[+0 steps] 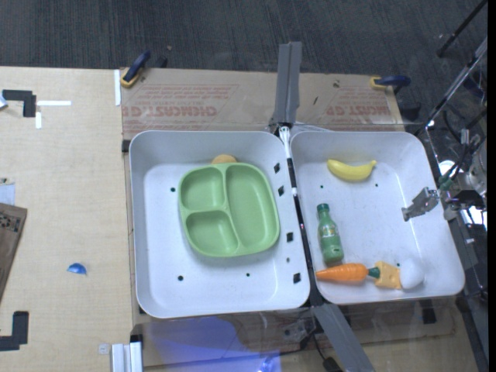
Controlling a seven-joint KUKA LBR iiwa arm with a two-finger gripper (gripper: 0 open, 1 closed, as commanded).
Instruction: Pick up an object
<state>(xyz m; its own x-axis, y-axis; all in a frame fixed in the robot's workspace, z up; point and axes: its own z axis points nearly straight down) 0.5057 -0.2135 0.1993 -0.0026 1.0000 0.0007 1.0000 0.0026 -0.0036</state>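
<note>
Right bin (415, 169) holds a banana (351, 169) near its far edge, a green bottle (329, 235) centrally, a carrot (342, 273) along its near edge. Gripper (422, 204) over the right edge; finger state cannot be told

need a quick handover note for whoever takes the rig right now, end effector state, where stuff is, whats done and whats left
End effector: at the right edge of the right bin, holding nothing that can be seen; whether it is open or shut cannot be told.
Right bin: banana near the back, green bottle in the middle, carrot at the front, a small yellow and white toy beside it.
Left bin: green divided plate, a small yellow thing peeking out behind it.
Done: nothing picked yet.
Left: grasp and lift one object.
</note>
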